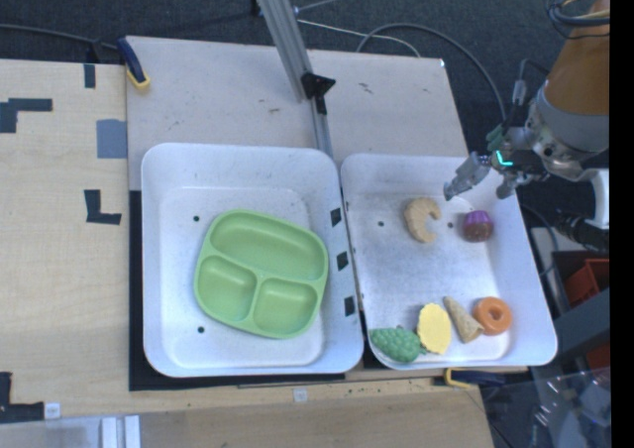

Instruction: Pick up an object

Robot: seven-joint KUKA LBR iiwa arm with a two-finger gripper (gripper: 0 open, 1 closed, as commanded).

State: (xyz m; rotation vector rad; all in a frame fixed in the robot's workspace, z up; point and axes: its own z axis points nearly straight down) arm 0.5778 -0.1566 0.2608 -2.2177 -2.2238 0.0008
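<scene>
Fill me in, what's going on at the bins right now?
The KUKA arm reaches in from the right, its gripper hanging over the right bin, near its far right corner. Nothing is seen between its fingers. Closest to it are a tan, curved pastry-like piece and a purple toy. Green, yellow, cone-shaped and orange ring-shaped toys sit along the near edge. A green divided tray lies in the left bin.

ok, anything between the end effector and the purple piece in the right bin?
Nothing visible. The end effector sits above the right bin, near its far edge, with bare bin floor between it and the purple piece. The tan piece lies off to the side.
</scene>
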